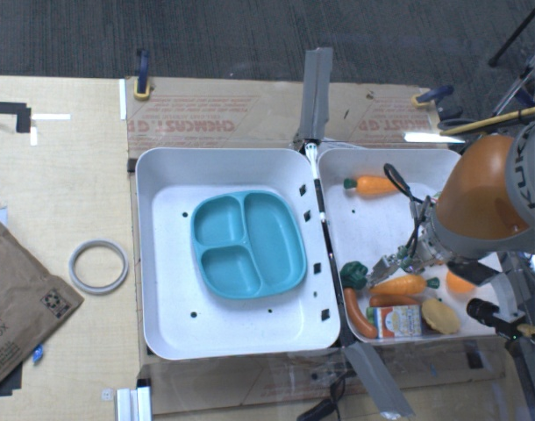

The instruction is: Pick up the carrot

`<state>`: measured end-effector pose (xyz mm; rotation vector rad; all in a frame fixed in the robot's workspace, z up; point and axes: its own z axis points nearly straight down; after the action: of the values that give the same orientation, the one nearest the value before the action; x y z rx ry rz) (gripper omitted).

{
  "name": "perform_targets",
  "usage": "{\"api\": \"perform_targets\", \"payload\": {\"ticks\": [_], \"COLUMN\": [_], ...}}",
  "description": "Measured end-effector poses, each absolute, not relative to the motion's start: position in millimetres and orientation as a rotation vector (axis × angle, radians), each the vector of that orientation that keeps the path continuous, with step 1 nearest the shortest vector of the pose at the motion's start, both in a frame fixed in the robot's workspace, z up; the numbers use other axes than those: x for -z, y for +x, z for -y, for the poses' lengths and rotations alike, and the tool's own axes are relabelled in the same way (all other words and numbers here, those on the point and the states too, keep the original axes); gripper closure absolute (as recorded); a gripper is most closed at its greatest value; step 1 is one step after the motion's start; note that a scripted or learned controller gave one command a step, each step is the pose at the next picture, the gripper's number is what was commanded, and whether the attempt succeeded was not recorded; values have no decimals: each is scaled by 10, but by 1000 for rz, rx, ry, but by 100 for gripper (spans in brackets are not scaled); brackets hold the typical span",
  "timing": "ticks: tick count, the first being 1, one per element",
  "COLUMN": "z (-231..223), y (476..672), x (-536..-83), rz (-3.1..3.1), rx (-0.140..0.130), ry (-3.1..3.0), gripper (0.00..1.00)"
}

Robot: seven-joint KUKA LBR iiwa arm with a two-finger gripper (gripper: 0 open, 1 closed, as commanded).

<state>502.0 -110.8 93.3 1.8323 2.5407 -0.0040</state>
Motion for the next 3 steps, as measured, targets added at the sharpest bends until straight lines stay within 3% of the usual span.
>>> {"api": "perform_targets", "payload": {"ticks": [1,2,3], "z": [1565,1900,1688], "y": [4781,4798,4792], "x": [-913,-1302,-937], "rz": [-2179,-2425,-2530], "rx": [-4,-24,-7], "ry": [2271,2048,1865], "gripper": [0,0,0]}}
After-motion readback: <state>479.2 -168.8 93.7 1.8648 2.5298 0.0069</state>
